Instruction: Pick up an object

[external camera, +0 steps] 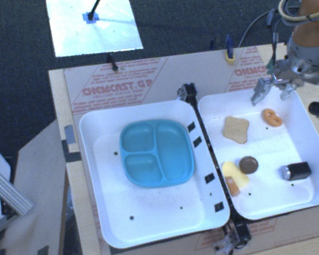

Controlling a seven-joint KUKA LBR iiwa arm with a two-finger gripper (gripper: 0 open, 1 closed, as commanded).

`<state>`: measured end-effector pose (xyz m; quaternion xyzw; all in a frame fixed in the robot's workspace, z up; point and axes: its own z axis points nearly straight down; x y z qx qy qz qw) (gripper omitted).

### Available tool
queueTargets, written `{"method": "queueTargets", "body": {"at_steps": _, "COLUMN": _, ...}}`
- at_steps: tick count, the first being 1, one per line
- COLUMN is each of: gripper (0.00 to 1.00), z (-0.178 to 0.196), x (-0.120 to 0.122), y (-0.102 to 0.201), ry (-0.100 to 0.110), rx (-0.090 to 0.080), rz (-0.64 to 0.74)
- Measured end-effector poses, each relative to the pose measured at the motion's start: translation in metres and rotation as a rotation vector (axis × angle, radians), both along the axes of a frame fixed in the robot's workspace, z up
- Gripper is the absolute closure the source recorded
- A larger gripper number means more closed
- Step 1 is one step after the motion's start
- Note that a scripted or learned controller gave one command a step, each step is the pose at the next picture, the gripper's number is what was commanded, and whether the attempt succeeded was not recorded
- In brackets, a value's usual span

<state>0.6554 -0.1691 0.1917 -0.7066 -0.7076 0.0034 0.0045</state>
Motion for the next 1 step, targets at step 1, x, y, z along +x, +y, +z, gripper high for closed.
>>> {"method": "queueTargets", "body": {"at_steps": 1, "gripper": 0.0, "z": 0.0095, "x": 0.0026, "y": 0.0007, "ry": -0.013, "rx": -0.002, "rz": 0.003}}
